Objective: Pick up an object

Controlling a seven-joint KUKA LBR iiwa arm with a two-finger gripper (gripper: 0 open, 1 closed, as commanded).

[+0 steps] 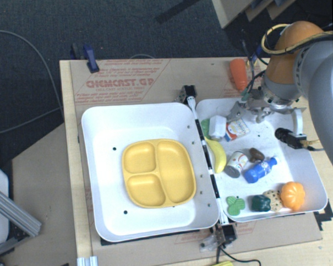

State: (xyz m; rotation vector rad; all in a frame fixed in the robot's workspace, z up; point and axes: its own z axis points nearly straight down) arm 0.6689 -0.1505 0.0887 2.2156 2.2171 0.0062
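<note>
Two white bins sit on the table (125, 82). The left bin (101, 160) has one yellow plate (157, 173). The right bin (306, 173) has one banana (217, 155), one blue bottle (259, 170), one can (235, 163) and one small pumpkin (292, 195). The hand (247, 111) is at the far end, right beside a white packet (236, 126). I cannot tell its grip.
</note>
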